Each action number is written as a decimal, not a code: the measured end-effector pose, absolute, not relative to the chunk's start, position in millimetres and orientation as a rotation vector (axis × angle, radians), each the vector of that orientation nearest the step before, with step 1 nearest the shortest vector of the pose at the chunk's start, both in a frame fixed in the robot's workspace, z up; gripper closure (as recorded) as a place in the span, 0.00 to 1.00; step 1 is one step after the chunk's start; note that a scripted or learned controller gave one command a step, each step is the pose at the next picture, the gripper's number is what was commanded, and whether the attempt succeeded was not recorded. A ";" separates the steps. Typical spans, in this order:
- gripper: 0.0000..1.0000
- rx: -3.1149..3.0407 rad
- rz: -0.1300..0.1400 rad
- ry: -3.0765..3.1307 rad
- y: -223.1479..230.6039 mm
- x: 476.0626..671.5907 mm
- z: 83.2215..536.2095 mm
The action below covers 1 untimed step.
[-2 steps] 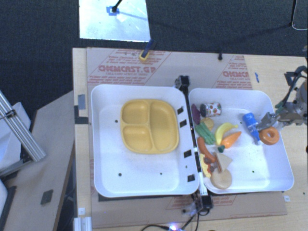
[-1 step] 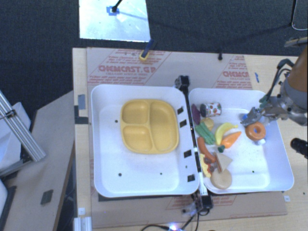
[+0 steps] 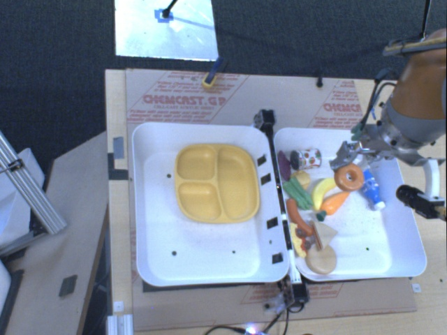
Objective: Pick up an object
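While the arm [image 3: 419,82] leans over the right bin [image 3: 401,257], its hand [image 3: 349,165] grasps a donut [image 3: 348,179].

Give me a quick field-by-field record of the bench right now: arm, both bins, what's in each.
arm: reaches in from the right, gripper low over the right bin
nearest item: donut, just below the gripper
grasp: cannot tell
left bin: yellow divided tray
right bin: toy food heaped at its left side, including banana, carrot, small can, blue bottle
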State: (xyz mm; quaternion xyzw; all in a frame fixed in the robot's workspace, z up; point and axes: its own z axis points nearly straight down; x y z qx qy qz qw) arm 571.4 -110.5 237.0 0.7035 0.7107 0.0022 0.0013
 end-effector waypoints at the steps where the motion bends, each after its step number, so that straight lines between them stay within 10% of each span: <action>1: 1.00 2.213 0.002 2.230 -75.6 575.1 217.9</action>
